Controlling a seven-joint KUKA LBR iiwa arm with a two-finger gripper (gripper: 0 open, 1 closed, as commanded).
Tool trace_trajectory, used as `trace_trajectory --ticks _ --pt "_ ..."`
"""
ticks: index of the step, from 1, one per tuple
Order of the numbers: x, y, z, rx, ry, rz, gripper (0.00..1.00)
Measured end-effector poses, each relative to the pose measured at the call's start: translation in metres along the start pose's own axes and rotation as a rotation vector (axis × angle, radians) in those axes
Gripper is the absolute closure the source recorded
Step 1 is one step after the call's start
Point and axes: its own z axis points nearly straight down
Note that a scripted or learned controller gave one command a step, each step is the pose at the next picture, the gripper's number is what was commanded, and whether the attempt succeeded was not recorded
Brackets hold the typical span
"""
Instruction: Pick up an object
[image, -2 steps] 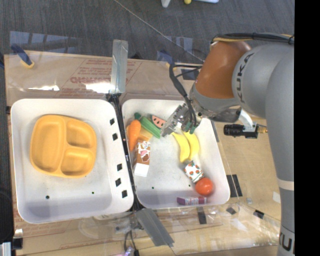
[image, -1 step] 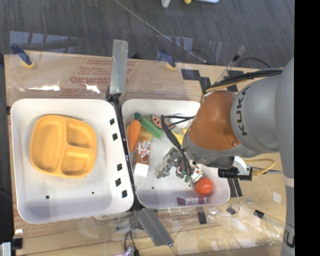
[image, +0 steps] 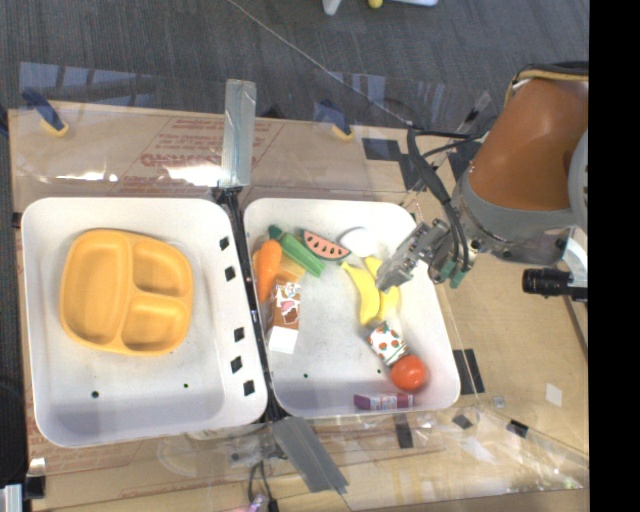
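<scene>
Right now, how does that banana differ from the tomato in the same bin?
The banana is yellow, long and curved; the tomato is red and round. The banana is the larger of the two. The banana lies in the upper right part of the right bin, just under the pincer, while the tomato sits nearer the lower right corner, away from the pincer. Both look like toy food and rest on the bin's floor.
</scene>
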Motion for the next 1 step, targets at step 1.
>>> trace_trajectory --ticks 1 --pt "-0.052 0.0679 0.1166 0.009 0.018 0.022 1.0"
